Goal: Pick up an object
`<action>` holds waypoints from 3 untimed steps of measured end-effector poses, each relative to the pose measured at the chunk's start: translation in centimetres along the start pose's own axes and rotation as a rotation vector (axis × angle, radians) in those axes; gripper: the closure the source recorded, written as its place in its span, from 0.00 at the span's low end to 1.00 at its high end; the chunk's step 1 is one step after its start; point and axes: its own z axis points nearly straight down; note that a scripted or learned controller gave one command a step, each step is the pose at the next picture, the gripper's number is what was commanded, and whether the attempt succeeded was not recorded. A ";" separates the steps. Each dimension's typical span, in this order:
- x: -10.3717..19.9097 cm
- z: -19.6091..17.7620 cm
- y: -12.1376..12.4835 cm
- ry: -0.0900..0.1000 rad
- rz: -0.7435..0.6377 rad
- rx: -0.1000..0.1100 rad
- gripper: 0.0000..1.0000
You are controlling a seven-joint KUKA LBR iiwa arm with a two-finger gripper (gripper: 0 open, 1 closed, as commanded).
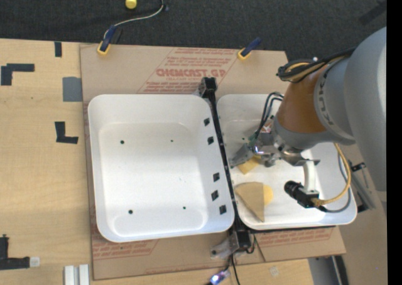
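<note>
My gripper (252,154) is low in the right bin (235,109), near its left wall. Directly under and just in front of it lies a small yellow block (246,166), partly hidden by the gripper. Whether the gripper touches the block I cannot tell. Closer to the bin's front edge lies a tan wedge-shaped piece (251,199) with a yellow rounded object (267,194) against its right side. The grey arm with its orange band (300,105) covers much of the right bin's back and right half.
The left bin (151,164) sits beside the right one, parted from it by a black divider with clips (215,145). A black cable end (301,194) hangs off the wrist over the right bin. Both bins rest on a cardboard sheet (182,70).
</note>
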 end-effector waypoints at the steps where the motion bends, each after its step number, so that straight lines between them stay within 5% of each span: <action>1: 0.0 -1.0 -0.1 0.000 0.001 0.001 1.00; 2: 6.3 -10.5 2.6 0.002 -0.007 -0.008 1.00; 3: 12.4 -25.4 9.2 0.001 -0.008 -0.020 1.00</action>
